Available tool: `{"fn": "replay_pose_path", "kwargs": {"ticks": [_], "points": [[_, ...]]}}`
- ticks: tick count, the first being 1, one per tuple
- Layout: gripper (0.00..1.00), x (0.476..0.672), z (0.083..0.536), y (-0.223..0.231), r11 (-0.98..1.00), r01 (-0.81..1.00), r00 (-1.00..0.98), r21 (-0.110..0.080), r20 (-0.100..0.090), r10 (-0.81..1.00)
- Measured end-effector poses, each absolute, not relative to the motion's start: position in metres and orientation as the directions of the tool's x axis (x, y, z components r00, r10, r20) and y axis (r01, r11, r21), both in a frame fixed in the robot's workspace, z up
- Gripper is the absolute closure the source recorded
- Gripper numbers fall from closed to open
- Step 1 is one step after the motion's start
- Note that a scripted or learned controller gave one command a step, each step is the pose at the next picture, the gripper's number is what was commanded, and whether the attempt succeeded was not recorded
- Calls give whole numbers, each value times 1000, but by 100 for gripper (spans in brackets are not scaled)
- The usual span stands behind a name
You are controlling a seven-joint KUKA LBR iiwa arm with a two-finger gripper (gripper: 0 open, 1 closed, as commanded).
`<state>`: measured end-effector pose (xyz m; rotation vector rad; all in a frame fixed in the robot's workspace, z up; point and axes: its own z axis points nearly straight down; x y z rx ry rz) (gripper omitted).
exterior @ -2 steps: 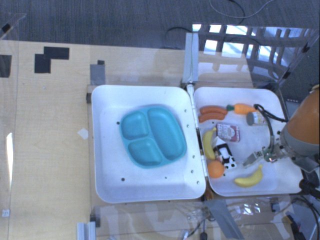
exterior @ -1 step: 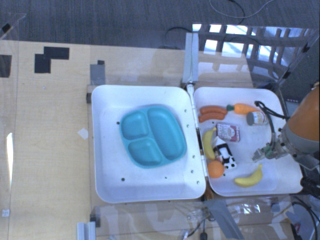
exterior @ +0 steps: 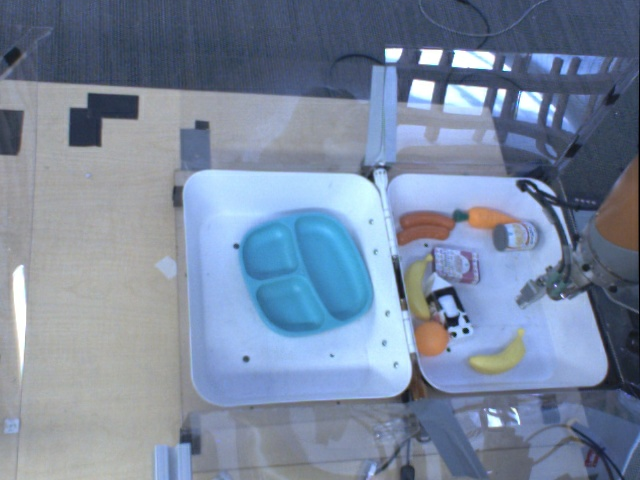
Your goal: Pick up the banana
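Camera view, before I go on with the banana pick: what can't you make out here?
- Two-finger gripper: too small and blurred to tell open or shut.
- Grey arm with orange band: cut off by the right edge.
- Small red-and-white packet: label too small to read.
- Black-and-white toy: shape unclear, partly behind the orange ball.

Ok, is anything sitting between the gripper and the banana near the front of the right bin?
Nothing visible. The gripper is above the right side of the right bin, and the banana lies on bare bin floor in front of it, to its left. The orange and the black-and-white toy are further left, off that line.
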<state>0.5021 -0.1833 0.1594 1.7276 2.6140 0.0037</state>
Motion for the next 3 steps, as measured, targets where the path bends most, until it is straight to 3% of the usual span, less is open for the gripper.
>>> {"fn": "replay_pose_path", "kwargs": {"ticks": [1,2,3], "points": [[0,502,159,-183,392,920,-392,7,-5,920],[0,491,90,-206,694,720,-694,8,-12,720],[100,495,102,-205,694,720,-694,13,-17,720]]}}
